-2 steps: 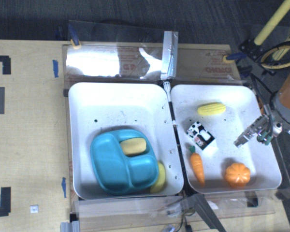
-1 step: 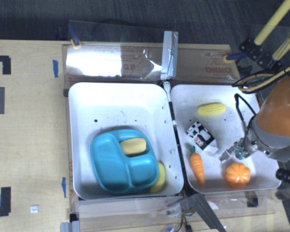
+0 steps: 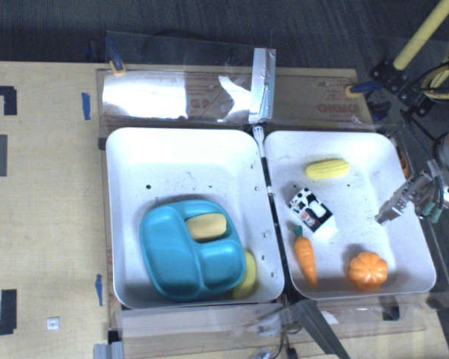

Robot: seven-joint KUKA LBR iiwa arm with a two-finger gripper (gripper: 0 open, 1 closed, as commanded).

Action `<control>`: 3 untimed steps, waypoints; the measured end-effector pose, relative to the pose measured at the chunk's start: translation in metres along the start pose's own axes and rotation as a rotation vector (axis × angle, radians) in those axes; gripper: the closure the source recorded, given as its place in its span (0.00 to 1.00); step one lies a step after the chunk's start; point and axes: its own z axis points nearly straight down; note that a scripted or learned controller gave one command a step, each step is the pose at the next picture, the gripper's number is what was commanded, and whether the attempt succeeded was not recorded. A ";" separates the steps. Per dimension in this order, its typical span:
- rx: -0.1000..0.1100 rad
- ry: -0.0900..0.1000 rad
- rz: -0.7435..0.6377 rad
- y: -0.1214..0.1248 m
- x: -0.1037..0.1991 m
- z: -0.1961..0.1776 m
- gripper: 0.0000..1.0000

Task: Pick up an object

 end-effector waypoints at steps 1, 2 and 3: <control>0.000 -0.001 -0.474 -0.032 -0.024 -0.060 1.00; -0.001 -0.002 -0.769 -0.028 -0.028 -0.105 1.00; -0.002 0.007 -1.126 -0.026 -0.019 -0.092 1.00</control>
